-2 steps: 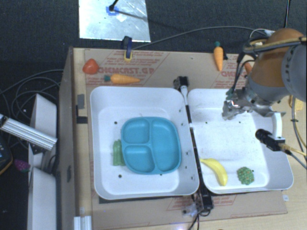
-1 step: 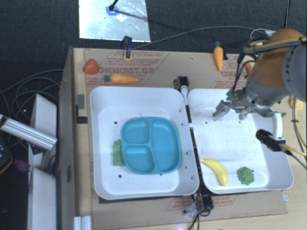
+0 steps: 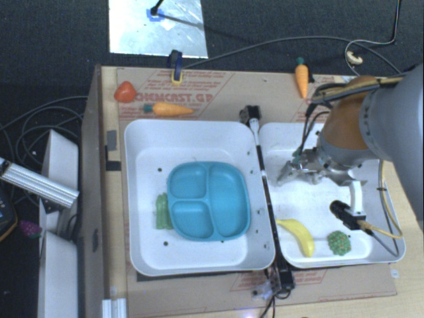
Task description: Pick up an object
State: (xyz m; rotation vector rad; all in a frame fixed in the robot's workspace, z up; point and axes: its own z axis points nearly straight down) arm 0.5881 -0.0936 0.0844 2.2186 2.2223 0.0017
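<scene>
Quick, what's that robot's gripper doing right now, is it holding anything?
Gripper: over the right bin, above the banana; open or closed cannot be told, and nothing visible in it.

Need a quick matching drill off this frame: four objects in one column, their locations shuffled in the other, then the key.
Objects
1. blue divided plate
2. banana
3. broccoli
4. tomato

Places
A. on the cardboard beyond the left bin, at its far left corner
B. middle of the left bin
C. right bin, near edge, closest to the divider
D. right bin, near edge, to the right of the yellow item

Pairs: 1-B, 2-C, 3-D, 4-A
</scene>
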